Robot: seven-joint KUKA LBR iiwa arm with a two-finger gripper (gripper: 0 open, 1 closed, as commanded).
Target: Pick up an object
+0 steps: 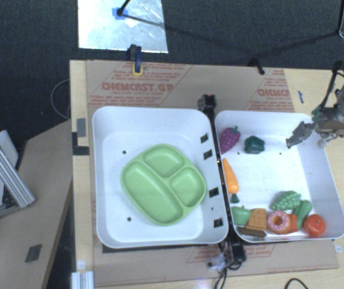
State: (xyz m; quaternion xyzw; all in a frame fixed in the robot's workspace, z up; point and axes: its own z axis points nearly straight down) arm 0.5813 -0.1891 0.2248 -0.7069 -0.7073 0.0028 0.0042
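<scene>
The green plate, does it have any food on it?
Empty. The green plate shows bare sections; the toy carrot and grapes lie in the right bin.

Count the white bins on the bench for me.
2. The left bin holds a green plate; the right bin holds toy food, mostly along its near edge.

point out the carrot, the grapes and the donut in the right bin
carrot [229, 177]: camera view, mid orange body.
grapes [229, 138]: camera view, centre of purple bunch.
donut [278, 222]: camera view, pink icing ring.
</scene>
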